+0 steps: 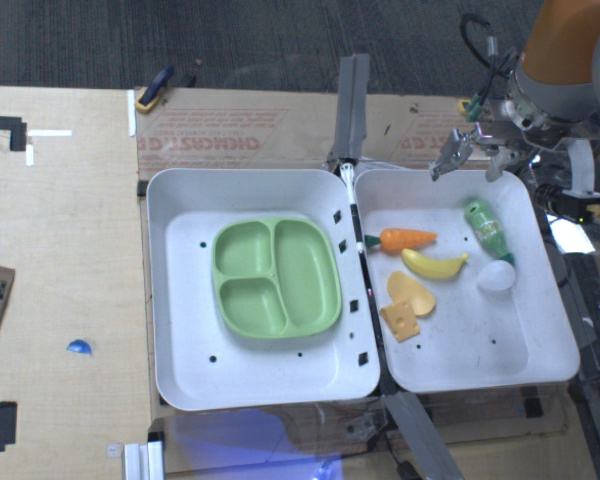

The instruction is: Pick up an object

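Carrot (408, 238), banana (435, 264), bottle (485, 228) in right bin (540, 368), claw (475, 158) above rim, seemingly spread, holding nothing

plate (277, 278) green | carrot (408, 238) orange | banana (434, 264) yellow | bins (180, 298) white

- Grey arm (570, 38) entering from the upper right, orange band above the wrist.
- Wrist angled down and toward the left.
- Pincer (472, 158) hanging at the arm's lower left end, two fingers (448, 158) spread apart, nothing between them.
- Black cables looped beside the wrist.
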Tool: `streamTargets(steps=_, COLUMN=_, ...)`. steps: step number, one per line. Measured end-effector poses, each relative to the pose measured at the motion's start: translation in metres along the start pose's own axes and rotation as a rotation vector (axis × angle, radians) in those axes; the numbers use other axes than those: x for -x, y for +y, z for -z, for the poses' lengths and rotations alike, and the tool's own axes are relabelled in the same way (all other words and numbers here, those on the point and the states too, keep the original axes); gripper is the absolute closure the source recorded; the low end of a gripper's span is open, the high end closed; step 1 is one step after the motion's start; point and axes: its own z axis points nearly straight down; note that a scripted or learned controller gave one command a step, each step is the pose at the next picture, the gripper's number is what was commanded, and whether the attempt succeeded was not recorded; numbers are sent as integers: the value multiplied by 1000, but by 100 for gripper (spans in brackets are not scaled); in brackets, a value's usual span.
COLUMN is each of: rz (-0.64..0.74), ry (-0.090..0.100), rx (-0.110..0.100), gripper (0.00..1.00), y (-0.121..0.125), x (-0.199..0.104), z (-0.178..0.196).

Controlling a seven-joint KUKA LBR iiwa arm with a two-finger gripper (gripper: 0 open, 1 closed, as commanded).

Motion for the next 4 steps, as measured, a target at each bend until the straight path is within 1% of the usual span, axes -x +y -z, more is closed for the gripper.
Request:
streamTargets(steps=1, rz=0, ry=0, rx=0, gripper=0, y=0, x=0, z=0)
streamTargets(steps=2, rz=-30, ry=0, rx=0, gripper=0, y=-34, x=15, z=-148)
streamTargets(steps=3, rz=205, ry=0, rx=1, gripper=0, y=-71, x=21, z=-171)
streamTargets(steps=4, rz=365, ry=-1, rx=3, gripper=0, y=-38, x=-6, z=-168)
